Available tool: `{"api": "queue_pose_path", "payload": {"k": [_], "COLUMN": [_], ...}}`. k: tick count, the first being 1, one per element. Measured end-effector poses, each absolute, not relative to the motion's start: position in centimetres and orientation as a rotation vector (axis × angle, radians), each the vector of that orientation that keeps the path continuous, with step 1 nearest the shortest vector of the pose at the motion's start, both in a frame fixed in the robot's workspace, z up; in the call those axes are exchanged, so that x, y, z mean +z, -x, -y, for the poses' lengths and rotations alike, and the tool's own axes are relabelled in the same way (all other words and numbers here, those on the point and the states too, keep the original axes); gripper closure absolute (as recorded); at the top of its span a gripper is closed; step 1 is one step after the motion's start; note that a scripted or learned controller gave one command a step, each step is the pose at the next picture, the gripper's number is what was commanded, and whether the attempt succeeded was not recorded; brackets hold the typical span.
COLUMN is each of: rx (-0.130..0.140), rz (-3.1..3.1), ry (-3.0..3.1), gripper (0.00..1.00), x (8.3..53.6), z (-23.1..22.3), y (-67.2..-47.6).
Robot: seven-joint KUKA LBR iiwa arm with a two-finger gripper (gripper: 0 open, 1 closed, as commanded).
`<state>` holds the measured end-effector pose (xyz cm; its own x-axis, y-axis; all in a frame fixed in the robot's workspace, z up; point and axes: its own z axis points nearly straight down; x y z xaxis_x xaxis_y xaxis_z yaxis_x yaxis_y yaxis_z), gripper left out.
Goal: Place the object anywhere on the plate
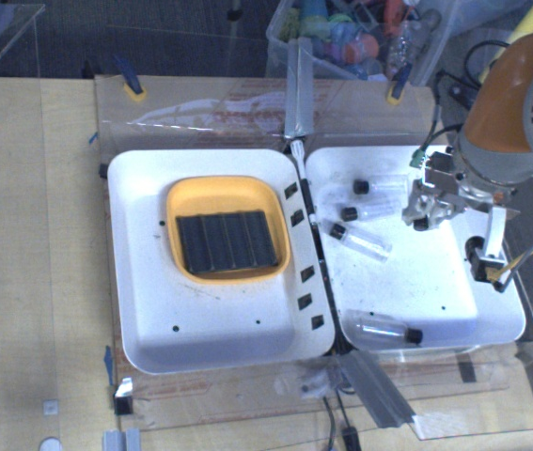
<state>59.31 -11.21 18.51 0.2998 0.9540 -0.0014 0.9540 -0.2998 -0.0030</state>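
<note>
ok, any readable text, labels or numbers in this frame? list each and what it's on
"UK", partial dark letters cut off by the frame edge, on the orange band of the arm.
Clear vials in the right bin: no print can be made out.
Yellow plate and the dark ribbed object on it: no text.
Toys in the clear tub behind: too blurred to read.

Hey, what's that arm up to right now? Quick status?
Tool over right bin, near the clear vials. Nothing seen in its grip. Yellow plate in left bin, dark block already on it.
</note>
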Motion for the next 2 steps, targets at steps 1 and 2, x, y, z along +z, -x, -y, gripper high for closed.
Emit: {"api": "queue_pose_path", "payload": {"k": [1, 2], "rx": [-0.001, -0.002], "rz": [2.171, 2.419], "ry": [2.273, 2.009], "gripper": [1.00, 1.00], "x": [19.4, 19.5], "z": [10.5, 8.3], "y": [-61.4, -62.7]}}
